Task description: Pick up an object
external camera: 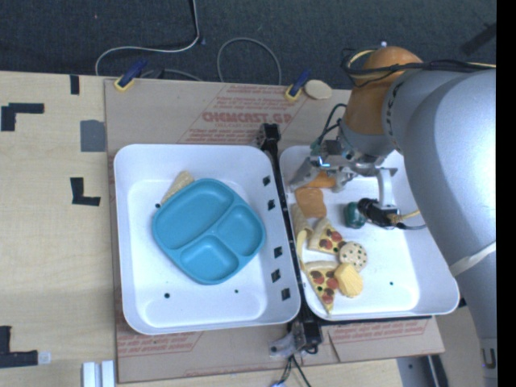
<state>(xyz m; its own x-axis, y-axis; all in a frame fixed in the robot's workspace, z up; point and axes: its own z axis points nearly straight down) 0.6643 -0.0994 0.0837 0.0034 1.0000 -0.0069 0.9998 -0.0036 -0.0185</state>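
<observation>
While the arm (451, 160) reaches in from the right, the scene reads as follows, left to right. Left bin (133, 216): a blue tray (210, 230) with three compartments lies flat at centre; a tan wedge (179, 185) pokes out from under its upper left edge. Right bin (419, 285): toy food clusters along the left side. A tan bun (310, 201) sits uppermost, pizza slices (322, 240) below it, a cookie (352, 255) just beside them, a yellow chunk (349, 280) lowest. A small dark green piece (355, 214) lies right of the bun.

Gripper (326, 166) hovers over the top of the right bin, just above the bun. Finger spread: cannot tell; nothing visibly held.

Judgement: the bun is the nearest candidate. Likely light, rigid plastic, smooth, so may slip. Best grasped across its narrower width, fingers clear of the bin wall. Pizza slices lie flat and would be harder to get under.
</observation>
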